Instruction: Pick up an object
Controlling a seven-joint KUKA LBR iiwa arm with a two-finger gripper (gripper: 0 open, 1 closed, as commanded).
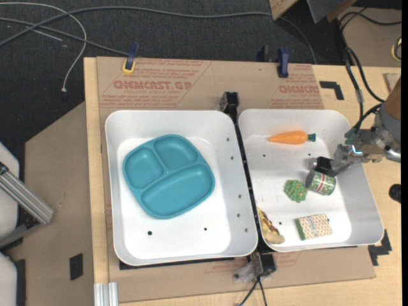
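The right bin holds several objects. An orange toy carrot lies near its far side. A small green and white can lies on its side in the middle, touching a green leafy toy on its left. My gripper reaches in from the right and hangs just above the can's upper end, its dark tip right at the can. Whether it touches the can I cannot tell. Nothing shows as held.
A patterned flat packet lies near the right bin's front. A yellow-brown toy rests against that bin's front left wall. The left bin holds a blue divided plate. Clamps join the bins.
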